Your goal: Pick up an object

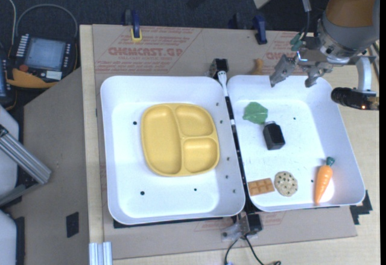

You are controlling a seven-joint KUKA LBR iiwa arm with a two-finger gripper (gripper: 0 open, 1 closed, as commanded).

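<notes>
The right bin (301, 104) holds a green leafy piece (256, 113), a black block (274, 136), a waffle-like cracker (260, 186), a round cookie (286, 183) and an orange carrot (324, 181). My gripper (296, 77) hangs over the far edge of that bin, up and right of the green piece. It is open, its two fingers spread apart with nothing between them.
The left bin (120, 137) carries a yellow divided plate (180, 138). A black divider strip (229, 114) runs between the bins. Blue clamps (136, 26) hold the brown board at the back. A handheld controller (43, 56) lies off the bench at far left.
</notes>
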